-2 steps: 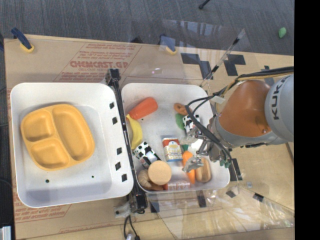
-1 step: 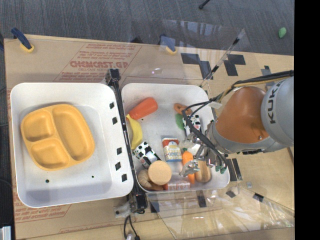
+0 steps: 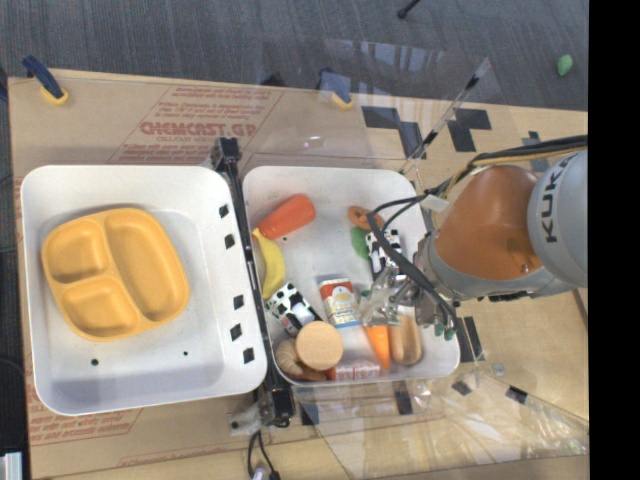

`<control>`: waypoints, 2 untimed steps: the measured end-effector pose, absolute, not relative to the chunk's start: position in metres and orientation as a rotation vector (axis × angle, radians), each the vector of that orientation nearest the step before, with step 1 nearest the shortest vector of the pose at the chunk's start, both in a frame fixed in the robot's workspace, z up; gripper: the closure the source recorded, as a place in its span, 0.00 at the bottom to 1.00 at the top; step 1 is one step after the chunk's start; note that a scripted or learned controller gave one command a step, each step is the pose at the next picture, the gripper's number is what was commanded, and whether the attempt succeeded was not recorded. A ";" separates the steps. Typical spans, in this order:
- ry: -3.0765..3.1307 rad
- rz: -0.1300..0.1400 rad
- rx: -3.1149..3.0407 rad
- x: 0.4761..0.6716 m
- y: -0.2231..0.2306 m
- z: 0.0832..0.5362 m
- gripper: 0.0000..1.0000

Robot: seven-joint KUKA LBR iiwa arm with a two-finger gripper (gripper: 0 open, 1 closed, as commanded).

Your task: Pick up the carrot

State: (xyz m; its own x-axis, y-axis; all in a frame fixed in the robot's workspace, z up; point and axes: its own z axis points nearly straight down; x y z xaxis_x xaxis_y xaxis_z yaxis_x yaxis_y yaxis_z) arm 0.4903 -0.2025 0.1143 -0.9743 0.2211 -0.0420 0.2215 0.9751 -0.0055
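Observation:
A small orange tapered carrot (image 3: 378, 346) lies near the front wall of the right bin (image 3: 330, 180), beside a tan bun-like piece (image 3: 405, 340). My gripper (image 3: 388, 310) hangs just above and behind the carrot, its metal tip almost over the carrot's thick end. The grey arm with its orange band (image 3: 485, 233) reaches in from the right and hides part of the bin's right side. Whether the gripper touches the carrot is unclear.
In the right bin lie a longer orange-red piece (image 3: 288, 216), a banana (image 3: 268, 260), a black-and-white toy (image 3: 284, 306), a small carton (image 3: 340, 301), a round tan disc (image 3: 319, 346) and a green-and-orange item (image 3: 358, 230). A yellow divided plate (image 3: 113, 271) sits in the left bin (image 3: 40, 368).

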 end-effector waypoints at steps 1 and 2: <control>3.082 -0.015 0.344 0.490 -0.202 0.114 0.00; 3.041 0.002 0.760 0.479 -0.209 0.093 0.00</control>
